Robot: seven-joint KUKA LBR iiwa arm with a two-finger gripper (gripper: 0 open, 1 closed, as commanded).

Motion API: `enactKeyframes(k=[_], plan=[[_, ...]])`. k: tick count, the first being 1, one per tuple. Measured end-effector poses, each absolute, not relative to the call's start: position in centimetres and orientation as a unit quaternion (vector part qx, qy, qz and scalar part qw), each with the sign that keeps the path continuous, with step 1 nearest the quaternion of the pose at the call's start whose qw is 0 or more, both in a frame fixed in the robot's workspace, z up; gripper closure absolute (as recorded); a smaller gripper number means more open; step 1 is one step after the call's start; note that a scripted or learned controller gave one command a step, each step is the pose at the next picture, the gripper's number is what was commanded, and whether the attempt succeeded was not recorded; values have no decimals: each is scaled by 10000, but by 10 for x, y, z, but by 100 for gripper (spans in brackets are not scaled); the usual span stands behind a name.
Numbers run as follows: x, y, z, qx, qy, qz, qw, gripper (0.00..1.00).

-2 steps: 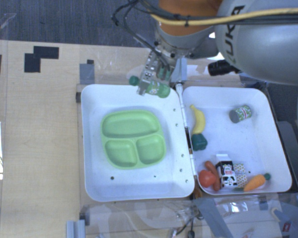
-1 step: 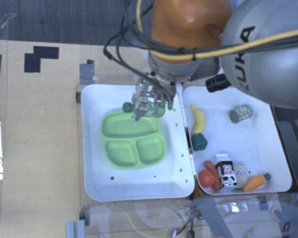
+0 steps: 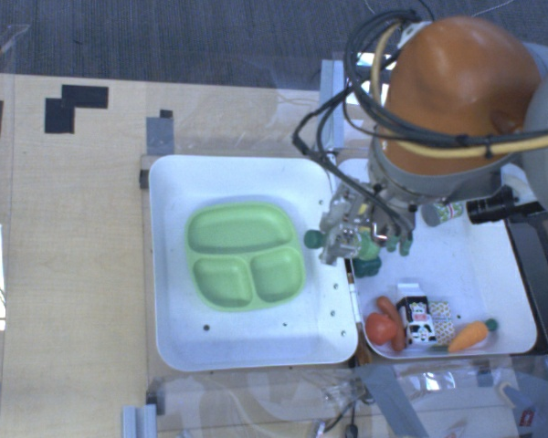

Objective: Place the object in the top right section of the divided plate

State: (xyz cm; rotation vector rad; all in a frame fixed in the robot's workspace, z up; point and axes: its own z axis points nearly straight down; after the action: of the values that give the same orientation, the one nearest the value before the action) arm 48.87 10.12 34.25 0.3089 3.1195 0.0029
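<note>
Here, hand [image 3: 347,241] over bin divider | green object [image 3: 369,265] beneath; axis unclear

Green divided plate [image 3: 247,255] lies flat in left bin [image 3: 178,336].

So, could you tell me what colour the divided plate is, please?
Light green, clearest in the camera view.

Around the plate [image 3: 247,255], bare bin floor [image 3: 256,340] lies open on every side. Nearest the plate's right edge, the gripper [image 3: 347,240] hangs over the bins' shared wall.
</note>
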Motion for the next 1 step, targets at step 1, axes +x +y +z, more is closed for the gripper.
enactKeyframes(k=[1], plan=[[488,151,306,-318,9995,11,23,100]])
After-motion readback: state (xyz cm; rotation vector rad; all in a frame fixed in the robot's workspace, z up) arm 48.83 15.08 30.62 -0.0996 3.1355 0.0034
